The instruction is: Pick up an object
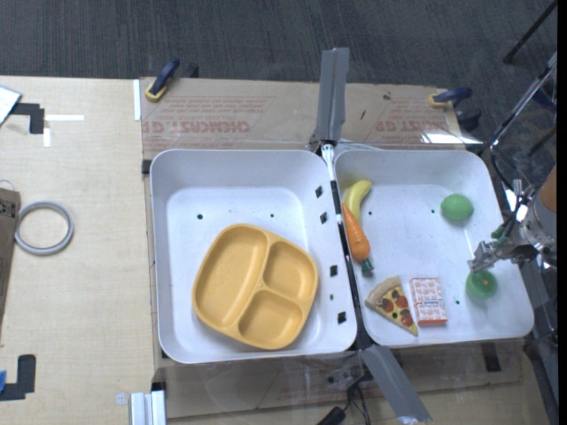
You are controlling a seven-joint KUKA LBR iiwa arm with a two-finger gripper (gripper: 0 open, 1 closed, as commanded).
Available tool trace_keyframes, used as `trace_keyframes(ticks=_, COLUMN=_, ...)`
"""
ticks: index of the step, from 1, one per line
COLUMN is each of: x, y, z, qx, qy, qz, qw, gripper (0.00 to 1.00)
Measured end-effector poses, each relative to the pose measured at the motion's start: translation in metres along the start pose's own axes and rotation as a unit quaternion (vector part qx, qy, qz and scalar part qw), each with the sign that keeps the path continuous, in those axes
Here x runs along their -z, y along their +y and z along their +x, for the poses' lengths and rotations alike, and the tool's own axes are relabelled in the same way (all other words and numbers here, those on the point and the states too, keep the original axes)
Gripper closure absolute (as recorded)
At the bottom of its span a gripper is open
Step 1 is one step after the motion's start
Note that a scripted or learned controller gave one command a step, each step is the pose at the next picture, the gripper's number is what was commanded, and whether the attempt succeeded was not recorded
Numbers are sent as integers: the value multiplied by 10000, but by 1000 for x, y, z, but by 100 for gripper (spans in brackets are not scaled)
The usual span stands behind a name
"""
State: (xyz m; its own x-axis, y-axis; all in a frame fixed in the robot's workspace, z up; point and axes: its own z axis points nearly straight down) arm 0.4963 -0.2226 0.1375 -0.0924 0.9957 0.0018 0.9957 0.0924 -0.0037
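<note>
The pincer [493, 253] is reaching in over the right bin's [403, 335] right rim, sitting just above a small green ball [482, 284]; whether its fingers are open or closed I cannot tell. A larger green ball [456, 208] is lying farther back. Along the bin's left wall a toy banana [356, 197] is touching a toy carrot [356, 235]. A toy pizza slice [394, 305] is lying beside a small red-and-white box [428, 301]. A yellow 3-compartment plate [256, 285] is resting in the left bin [168, 237].
</note>
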Motion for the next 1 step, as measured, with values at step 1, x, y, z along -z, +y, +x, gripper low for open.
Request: trace_keyframes(ticks=1, x=-47, y=62, z=-5, qx=323, qy=-10, qz=-15, qw=9995, gripper=100)
